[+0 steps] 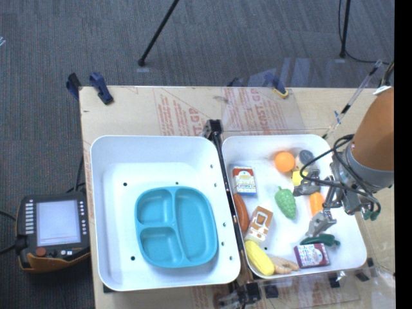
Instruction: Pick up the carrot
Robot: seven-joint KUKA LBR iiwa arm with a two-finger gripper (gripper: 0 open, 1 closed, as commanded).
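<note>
The carrot (316, 203) lies in the right bin (257, 143) near its right wall. Its orange body shows just above my gripper (320, 223), and a dark green leafy end (322, 240) shows just below it. The gripper hangs low over the carrot's middle and hides that part. The grey arm with its orange band (380, 131) comes in from the right edge above the bin.
An orange fruit (284, 161), a green bumpy vegetable (286, 203), a red box (244, 179), a sausage (241, 212), a small carton (259, 223), a yellow banana (258, 257) and a red packet (311, 255) crowd the right bin. A blue divided plate (176, 226) lies in the left bin (106, 172).
</note>
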